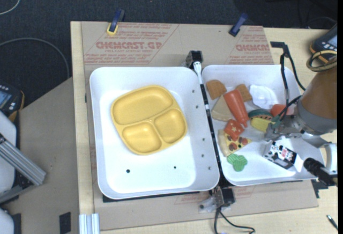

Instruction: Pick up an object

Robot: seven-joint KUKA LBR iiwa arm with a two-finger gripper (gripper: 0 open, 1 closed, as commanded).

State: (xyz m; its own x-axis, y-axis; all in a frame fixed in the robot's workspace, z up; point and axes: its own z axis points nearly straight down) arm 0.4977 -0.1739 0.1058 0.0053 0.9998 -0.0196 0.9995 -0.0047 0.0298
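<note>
The arm (320,112) was thick and rounded, with a smooth, matte skin. A broad orange band (326,93) wrapped it above a paler grey wrist section (313,124). The end effector (273,133) was a small cluster of grey metal parts, too small and blurred to show any screws or markings.

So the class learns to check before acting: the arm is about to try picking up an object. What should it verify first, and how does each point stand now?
1. Gripper is over the right bin, where the toys lie: ok.
2. Gripper already holds something: cannot tell.
3. Green toy lies apart from the others, easy to approach: ok.
4. Red toy has free space around it: not ok, it is crowded by neighbours.
5. Yellow plate in the left bin is away from the arm: ok.
</note>
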